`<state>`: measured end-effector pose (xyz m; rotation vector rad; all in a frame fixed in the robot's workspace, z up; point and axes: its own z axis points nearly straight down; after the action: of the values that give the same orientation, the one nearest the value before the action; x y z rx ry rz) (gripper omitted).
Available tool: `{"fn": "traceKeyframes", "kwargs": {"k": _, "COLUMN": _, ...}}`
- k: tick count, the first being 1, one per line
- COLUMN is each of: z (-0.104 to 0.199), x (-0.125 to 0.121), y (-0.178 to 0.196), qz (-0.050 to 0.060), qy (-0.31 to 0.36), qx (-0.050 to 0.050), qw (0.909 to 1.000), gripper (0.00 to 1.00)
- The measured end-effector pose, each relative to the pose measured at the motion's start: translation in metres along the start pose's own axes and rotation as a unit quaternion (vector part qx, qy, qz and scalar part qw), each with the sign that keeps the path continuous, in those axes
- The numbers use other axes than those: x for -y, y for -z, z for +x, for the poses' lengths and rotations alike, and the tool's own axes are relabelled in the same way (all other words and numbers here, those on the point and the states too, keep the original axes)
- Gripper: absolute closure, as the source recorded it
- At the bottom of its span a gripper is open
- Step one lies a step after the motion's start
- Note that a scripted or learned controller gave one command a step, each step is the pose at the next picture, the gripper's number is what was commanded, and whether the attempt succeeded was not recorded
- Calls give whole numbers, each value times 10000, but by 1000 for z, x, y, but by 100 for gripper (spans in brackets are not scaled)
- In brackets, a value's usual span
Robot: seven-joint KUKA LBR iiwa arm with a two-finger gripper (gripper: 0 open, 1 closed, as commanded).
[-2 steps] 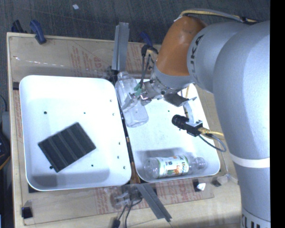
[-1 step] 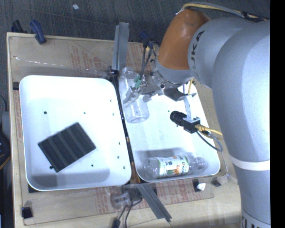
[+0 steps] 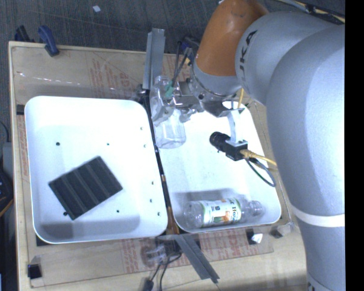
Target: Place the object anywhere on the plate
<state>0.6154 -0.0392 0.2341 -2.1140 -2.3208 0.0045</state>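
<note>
A clear plastic bottle (image 3: 221, 213) with a printed label lies on its side at the near edge of the right bin (image 3: 201, 162). A dark ribbed rectangular plate (image 3: 85, 187) lies flat in the left bin (image 3: 85, 111). The gripper (image 3: 165, 111) hangs near the bins' divider.

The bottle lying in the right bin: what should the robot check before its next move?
1. Plastic bottle located, lying on its side at the right bin's near edge: ok.
2. Dark ribbed plate located, flat in the left bin: ok.
3. Bottle on the plate: not ok, it sits in the other bin.
4. End effector above the bottle: not ok, it hovers near the divider at the bins' far side.
5. Something clear shows at the end effector; held or not: cannot tell.
</note>
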Motion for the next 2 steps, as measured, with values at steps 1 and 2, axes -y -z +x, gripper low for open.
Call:
{"fn": "traceKeyframes", "kwargs": {"k": 1, "z": 29, "x": -41, "y": 31, "qz": -9, "qy": -339, "qx": -2, "qw": 9994, "gripper": 100}}
{"fn": "traceKeyframes", "kwargs": {"k": 2, "z": 44, "x": -5, "y": 54, "qz": 6, "qy": -406, "qx": -5, "qw": 9992, "gripper": 100}}
